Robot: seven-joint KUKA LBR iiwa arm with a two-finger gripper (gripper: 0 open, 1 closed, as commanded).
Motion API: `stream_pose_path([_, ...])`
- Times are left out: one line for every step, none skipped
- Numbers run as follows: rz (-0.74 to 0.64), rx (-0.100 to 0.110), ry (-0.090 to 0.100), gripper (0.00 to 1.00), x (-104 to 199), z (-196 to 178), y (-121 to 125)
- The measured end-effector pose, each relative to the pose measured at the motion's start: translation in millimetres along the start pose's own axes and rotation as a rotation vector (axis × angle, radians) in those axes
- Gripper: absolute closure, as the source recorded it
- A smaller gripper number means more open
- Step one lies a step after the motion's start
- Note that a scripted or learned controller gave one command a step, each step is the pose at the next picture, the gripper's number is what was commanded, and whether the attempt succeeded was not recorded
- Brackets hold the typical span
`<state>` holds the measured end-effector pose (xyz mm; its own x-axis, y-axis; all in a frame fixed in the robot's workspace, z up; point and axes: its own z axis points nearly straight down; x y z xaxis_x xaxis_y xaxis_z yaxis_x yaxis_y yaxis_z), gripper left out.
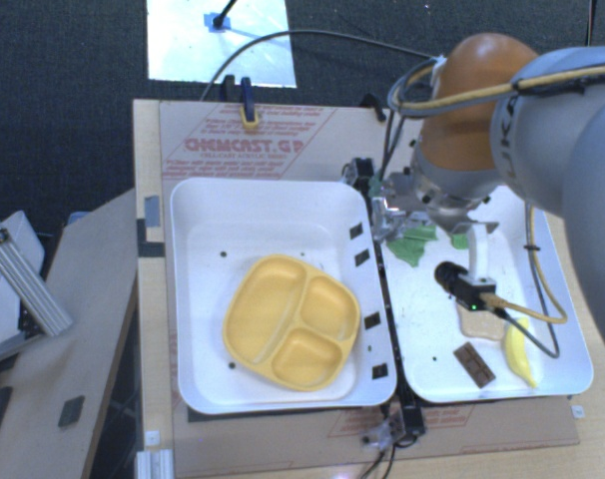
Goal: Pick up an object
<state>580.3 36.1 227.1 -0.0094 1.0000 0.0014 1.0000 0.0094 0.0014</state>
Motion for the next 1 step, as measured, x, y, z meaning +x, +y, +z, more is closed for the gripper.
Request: stream_pose_path([0.0, -0.002, 0.001, 1.0, 53.9, -6.2, 14.1])
